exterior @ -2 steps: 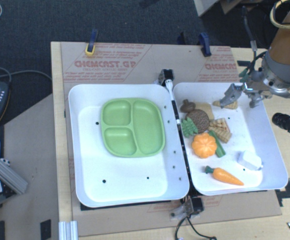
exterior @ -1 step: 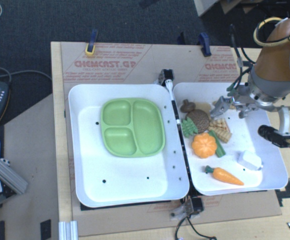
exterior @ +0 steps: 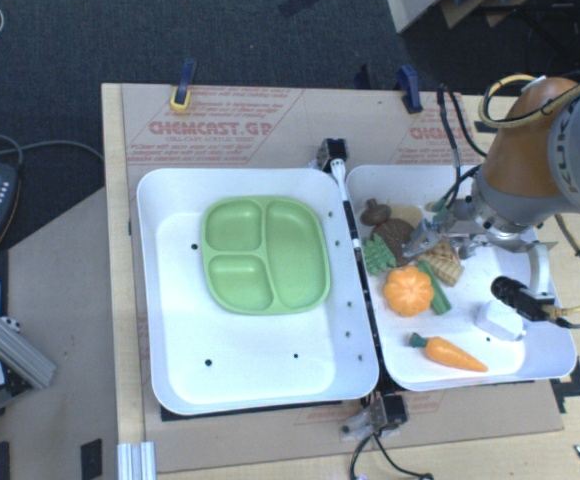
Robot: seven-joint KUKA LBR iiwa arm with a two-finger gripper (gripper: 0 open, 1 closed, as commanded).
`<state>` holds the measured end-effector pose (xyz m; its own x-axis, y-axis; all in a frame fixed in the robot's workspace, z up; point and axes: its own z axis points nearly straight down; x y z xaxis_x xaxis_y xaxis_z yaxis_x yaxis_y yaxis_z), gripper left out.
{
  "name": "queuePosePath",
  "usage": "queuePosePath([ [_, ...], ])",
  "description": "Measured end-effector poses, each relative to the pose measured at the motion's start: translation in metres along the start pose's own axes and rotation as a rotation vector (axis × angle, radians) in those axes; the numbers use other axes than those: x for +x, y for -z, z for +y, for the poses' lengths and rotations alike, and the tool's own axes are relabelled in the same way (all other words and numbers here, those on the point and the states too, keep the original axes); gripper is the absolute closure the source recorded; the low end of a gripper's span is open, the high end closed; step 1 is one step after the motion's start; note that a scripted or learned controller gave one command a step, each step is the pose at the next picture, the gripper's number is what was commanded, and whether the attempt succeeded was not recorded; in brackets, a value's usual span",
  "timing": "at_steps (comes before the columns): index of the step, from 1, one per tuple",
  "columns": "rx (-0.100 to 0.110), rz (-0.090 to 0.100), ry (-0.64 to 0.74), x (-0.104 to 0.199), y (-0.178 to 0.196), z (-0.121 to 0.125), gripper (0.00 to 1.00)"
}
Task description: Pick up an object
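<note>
In the right-hand shallow white plastic bin (exterior: pixel 530 363), the grey arm with the orange band (exterior: pixel 530 148) reaches in from the right, and its metal gripper (exterior: pixel 438 236) sits low over a cluster of toy foods in the far-left part of the bin. Whether the claw is spread or closed cannot be told from this angle, and nothing can be seen pinched in it.

Just left of the gripper lies a dark brown lumpy piece (exterior: pixel 395 236), with a smaller brown lump (exterior: pixel 375 211) beyond it. A green ridged plastic piece (exterior: pixel 377 257) rests against the bin's left wall. A tan lattice-patterned wafer (exterior: pixel 446 266) lies just on the near side of the gripper, beside a dark green stick (exterior: pixel 435 293). A round orange fruit (exterior: pixel 409 291) touches that stick, and an orange carrot with a green top (exterior: pixel 450 353) lies apart near the front wall.

The left white bin (exterior: pixel 170 268) holds a light green divided plate (exterior: pixel 266 255) toward its far side.
</note>
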<state>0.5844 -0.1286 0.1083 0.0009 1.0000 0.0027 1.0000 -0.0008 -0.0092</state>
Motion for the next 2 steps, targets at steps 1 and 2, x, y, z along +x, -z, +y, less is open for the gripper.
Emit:
queuePosePath([
  [1,-0.01,-0.003,0.0,-0.0011,-0.0203,0.0018,0.0],
  [2,-0.012,-0.004,-0.001,-0.0011,-0.0105,0.0018,1.0],
])
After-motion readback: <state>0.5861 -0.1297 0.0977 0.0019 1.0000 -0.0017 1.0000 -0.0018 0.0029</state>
